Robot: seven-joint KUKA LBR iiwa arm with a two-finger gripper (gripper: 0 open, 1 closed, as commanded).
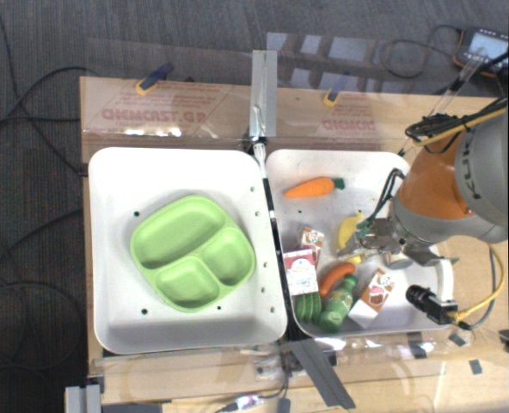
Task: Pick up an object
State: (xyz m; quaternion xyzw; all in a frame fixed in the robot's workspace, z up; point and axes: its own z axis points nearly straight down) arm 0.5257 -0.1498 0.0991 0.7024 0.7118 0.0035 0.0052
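Observation:
The right bin (358,163) holds several small things. An orange carrot (310,188) with a green top lies near its far side. A yellow banana-like piece (350,228) sits mid-bin, and my gripper (377,236) hangs low right beside it, on its right. Toward the near side lie a small red-and-white carton (301,273), a smaller printed carton (312,238), an orange piece (335,276), a green bottle (338,306) and another carton (375,292) under the wrist. Nothing shows between the gripper's tips.
The left bin (117,179) holds a green three-part plate (193,251). A metal divider (262,101) runs between the bins at the back. Cables (448,123) and the grey-orange arm (448,192) crowd the right bin's right side.

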